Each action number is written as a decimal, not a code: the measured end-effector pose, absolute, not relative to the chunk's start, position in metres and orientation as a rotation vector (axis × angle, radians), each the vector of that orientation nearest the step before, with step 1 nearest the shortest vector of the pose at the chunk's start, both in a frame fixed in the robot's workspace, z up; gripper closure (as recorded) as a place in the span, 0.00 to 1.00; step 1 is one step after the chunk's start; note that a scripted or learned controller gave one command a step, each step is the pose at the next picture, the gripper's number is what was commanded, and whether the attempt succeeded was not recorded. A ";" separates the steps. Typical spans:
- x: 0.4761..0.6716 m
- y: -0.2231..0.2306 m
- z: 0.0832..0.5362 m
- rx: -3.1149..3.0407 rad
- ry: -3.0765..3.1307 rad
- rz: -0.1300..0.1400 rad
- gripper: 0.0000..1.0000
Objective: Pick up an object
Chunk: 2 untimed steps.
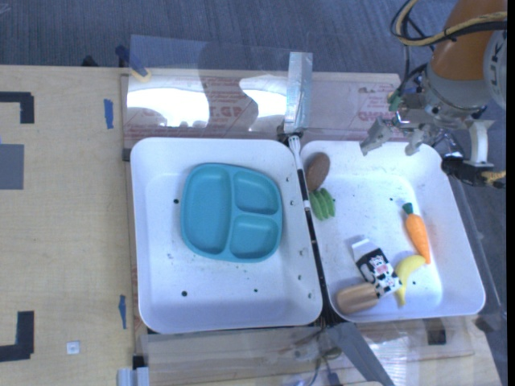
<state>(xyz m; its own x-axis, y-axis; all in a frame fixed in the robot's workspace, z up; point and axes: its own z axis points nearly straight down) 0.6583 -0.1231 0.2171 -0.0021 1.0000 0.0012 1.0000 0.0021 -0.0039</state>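
The claw [393,139] hangs open and holds nothing at the upper right, above the right bin [463,215]. The carrot [417,233] lies lower down in that bin, easy to reach.

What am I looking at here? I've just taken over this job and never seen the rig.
One camera looks down at a slant on two white bins. The grey and orange arm comes in from the right; its gripper is open above the right bin's far edge, holding nothing. The left bin holds a blue divided tray. The right bin holds a brown potato, a green piece, a carrot, a banana, a black-and-white toy and a tan roll.
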 end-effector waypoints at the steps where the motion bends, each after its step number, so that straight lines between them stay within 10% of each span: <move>1: 0.565 -0.193 0.152 -2.277 -2.158 0.008 0.00; 2: 0.573 -0.143 0.286 -2.219 -2.233 -0.008 0.00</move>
<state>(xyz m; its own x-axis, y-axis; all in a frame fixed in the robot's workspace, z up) 0.5730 -0.1432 0.2855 -0.0060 1.0000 -0.0011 1.0000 0.0060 0.0079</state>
